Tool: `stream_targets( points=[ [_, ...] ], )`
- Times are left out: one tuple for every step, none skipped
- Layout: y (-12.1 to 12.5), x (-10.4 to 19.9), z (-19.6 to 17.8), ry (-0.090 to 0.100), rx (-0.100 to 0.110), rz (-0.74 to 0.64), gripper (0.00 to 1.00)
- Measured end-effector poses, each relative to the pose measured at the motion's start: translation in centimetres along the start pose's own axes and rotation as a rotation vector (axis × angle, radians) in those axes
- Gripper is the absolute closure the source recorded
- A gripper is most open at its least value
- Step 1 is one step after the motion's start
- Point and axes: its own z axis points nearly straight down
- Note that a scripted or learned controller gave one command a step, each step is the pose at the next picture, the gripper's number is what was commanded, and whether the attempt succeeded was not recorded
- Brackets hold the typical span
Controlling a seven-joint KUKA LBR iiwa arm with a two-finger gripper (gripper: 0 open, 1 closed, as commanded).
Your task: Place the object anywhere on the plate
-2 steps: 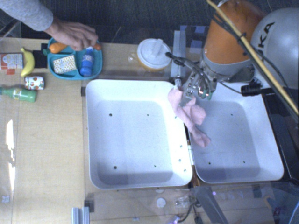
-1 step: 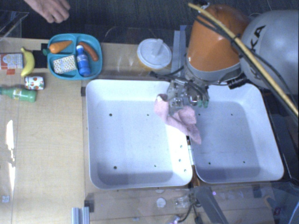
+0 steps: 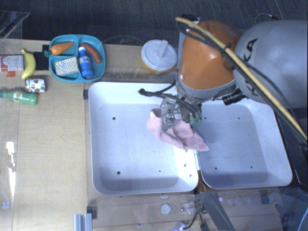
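On the grey arm (image 3: 274,57), part of the black "KUKA" lettering reads, cut off by a yellow cable (image 3: 250,66). The gripper (image 3: 178,117) sits over a crumpled pink cloth (image 3: 180,134) at the left bin's (image 3: 120,167) right edge; whether it pinches the cloth cannot be told. The plate (image 3: 98,61) lies beyond the bins; its contents' labels are unreadable.

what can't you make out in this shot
- Tool, camera view: the orange wrist covers it from above, so its grip on the pink cloth is unclear.
- Labels on the small can and carton: too small to read.
- Green bottle: cut off by the left edge.
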Motion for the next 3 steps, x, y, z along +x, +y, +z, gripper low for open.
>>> stream_targets(
  points=[
    [5.1,2.6,0.6,0.0,0.0,-0.002,1.0],
    [8.9,6.0,0.2,0.0,0.0,0.0,1.0],
    [8.9,6.0,0.2,0.0,0.0,0.0,0.0]
  ],
)
